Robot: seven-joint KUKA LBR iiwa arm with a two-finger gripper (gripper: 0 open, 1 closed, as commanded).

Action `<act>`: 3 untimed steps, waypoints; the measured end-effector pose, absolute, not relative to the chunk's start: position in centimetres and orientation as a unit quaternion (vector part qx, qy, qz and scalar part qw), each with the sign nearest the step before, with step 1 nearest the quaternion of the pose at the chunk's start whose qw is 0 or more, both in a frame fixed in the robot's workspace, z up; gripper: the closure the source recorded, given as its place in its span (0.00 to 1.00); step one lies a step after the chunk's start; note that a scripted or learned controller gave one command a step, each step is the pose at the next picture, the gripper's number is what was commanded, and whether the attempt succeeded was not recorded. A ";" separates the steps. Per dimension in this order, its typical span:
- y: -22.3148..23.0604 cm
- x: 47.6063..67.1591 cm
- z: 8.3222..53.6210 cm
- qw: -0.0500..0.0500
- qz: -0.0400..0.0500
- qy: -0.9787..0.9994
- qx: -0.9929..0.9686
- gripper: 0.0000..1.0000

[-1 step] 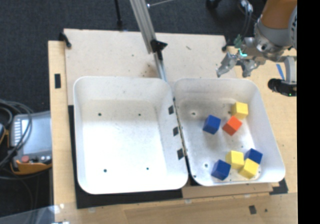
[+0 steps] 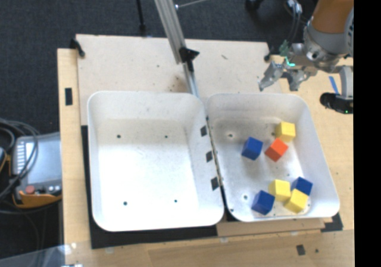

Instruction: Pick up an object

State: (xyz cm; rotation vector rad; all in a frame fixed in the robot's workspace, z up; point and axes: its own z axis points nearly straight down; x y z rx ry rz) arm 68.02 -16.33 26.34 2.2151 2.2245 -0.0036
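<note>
Arm (image 2: 333,3) enters from upper right, orange band above grey wrist. Gripper (image 2: 281,78) points down-left w/ fingers (image 2: 268,77) spread apart, nothing betw. them; hangs over bench just beyond the bin's far rim.

I see seven cubes (image 2: 275,150) in the right bin (image 2: 315,134), four clustered toward its near corner; the gripper (image 2: 280,78) hangs behind its far rim.

Three yellow cubes (image 2: 286,130), three blue cubes (image 2: 252,148) and one orange cube (image 2: 276,150) are seen in the speckled white bin (image 2: 318,140).
</note>
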 end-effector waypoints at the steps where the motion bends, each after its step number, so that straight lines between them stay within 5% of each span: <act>1: -15.9 67.5 20.3 -0.001 -0.002 0.708 0.706 0.00; 3: -15.4 67.3 9.5 0.000 -0.002 0.710 0.705 0.00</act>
